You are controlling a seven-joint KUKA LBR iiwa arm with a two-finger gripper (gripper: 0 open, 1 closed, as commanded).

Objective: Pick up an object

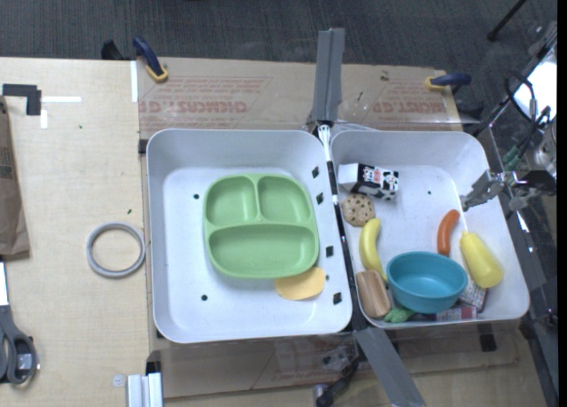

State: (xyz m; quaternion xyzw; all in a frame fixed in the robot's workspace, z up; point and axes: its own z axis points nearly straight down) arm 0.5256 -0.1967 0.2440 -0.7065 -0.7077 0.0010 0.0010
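The right bin (443, 155) holds several toy items: a black-and-white box (376, 181), a round cookie (358, 210), a banana (369, 244), a blue bowl (427, 279), an orange carrot (447, 230), a yellow fruit (480, 259) and a brown bun (372, 293). In the left bin (173, 219) lie a green divided plate (261, 225) and a flat yellow piece (300, 285) by the plate's front edge. My gripper (483, 190) appears as a grey metal part at the right bin's right rim, above and right of the carrot, touching none of the items.
A grey tape ring (116, 248) and scissors (13, 356) lie on the wooden bench left of the bins. A metal bar (329, 77) runs back from the seam between the bins. Clamps (151, 59) sit at the cardboard's far corners.
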